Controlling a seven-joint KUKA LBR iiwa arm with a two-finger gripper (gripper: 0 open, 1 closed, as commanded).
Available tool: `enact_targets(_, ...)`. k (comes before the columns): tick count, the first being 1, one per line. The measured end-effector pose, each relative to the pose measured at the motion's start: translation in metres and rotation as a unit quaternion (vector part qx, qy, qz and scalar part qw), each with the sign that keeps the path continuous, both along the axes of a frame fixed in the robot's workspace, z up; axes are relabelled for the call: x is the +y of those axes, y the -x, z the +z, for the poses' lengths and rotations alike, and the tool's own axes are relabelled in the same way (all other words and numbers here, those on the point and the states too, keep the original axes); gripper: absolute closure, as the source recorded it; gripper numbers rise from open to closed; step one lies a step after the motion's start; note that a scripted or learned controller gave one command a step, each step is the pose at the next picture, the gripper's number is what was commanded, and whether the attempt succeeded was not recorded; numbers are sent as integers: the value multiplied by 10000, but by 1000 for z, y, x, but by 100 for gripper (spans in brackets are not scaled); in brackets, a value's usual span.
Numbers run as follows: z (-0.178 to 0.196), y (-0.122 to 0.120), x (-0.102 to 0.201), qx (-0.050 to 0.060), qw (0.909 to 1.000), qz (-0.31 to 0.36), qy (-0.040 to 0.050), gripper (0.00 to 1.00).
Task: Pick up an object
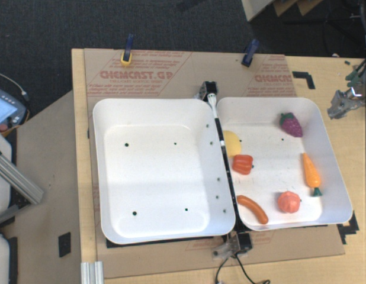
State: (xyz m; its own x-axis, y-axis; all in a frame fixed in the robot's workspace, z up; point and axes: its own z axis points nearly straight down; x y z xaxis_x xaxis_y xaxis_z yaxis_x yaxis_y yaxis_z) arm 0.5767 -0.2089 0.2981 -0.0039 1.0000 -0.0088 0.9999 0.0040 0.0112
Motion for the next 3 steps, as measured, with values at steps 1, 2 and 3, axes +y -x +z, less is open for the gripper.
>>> enact_targets(1, 10, -1, 0, -15, 10000, 5, 12, 100)
enact_targets(2, 21, -1, 0, -31, 10000, 10, 24, 100)
enact_targets(3, 31, -2, 0, -48, 10000, 17, 38, 100)
